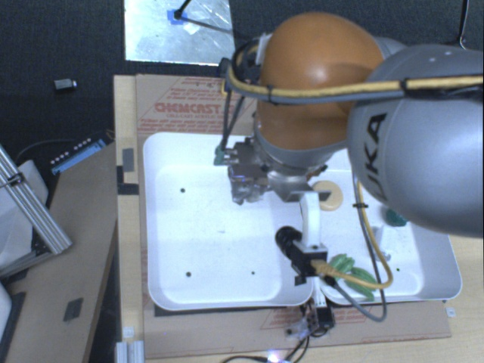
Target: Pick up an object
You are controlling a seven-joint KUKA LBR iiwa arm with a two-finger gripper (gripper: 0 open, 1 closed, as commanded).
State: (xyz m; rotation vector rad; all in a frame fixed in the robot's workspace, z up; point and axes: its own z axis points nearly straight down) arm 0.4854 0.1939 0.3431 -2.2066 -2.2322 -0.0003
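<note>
Grey arm with orange band (325, 66): overhead, across both bins.
Claw (243, 187): over shallow white left bin (181, 225); opening cannot be told.
Shallow white right bin (435, 274): green plastic piece (344, 263), tan round disc (333, 189).

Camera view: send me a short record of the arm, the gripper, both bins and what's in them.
arm: reaches in from the right, above both bins
gripper: above the right part of the left bin
grasp: cannot tell
right bin: tan disc, green thing, teal thing
teal thing: partly hidden by the arm
tan disc: nearest the gripper, apart from it
</note>
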